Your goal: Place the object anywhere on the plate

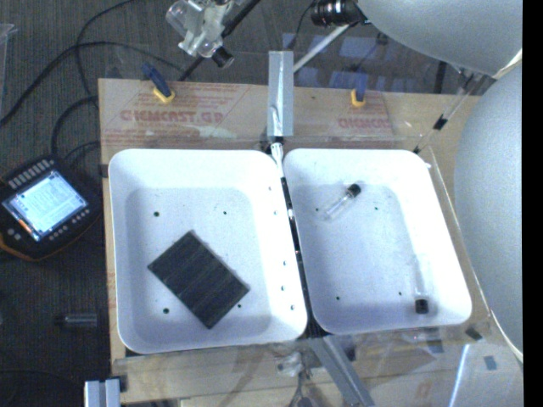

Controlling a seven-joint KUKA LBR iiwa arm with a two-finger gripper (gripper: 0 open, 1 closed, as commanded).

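Tube (342,202) mid right bin (441,227), clear of walls; hand state unclear.

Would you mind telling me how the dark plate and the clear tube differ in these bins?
The plate is dark, flat and ridged; the tube is clear with a black cap. The plate is far larger than the tube. The plate lies in the left bin, the tube in the right bin. Both lie flat and skewed to the bin walls.

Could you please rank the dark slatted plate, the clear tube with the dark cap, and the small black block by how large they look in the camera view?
1. dark slatted plate, left bin
2. clear tube, right bin
3. small black block, right bin's near corner
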